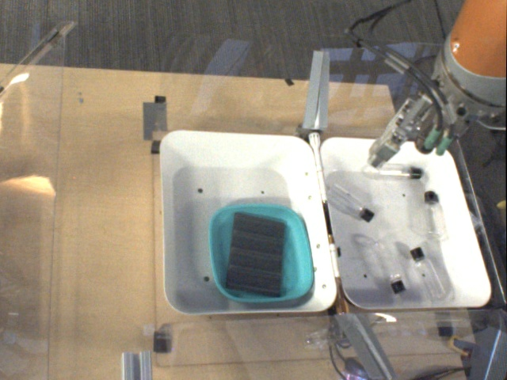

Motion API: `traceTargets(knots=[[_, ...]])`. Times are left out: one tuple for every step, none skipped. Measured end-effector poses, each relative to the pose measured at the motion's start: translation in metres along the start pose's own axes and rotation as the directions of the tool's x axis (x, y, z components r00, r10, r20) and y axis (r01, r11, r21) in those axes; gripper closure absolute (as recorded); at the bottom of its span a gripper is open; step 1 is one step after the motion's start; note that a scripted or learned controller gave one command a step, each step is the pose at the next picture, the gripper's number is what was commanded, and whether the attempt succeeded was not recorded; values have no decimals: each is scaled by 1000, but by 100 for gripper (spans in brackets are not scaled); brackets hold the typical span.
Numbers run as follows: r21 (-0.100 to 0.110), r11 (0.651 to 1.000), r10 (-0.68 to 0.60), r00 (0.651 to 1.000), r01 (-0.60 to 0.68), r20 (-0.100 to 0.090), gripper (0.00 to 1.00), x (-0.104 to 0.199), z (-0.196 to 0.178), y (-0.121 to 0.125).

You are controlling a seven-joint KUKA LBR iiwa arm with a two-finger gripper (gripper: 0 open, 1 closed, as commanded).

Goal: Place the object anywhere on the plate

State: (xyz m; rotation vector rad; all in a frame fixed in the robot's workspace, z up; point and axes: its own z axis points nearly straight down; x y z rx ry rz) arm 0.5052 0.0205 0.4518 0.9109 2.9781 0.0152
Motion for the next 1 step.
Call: traceTargets(knots=[[6,990,-138,990,139,-14,100,-21,16,63]])
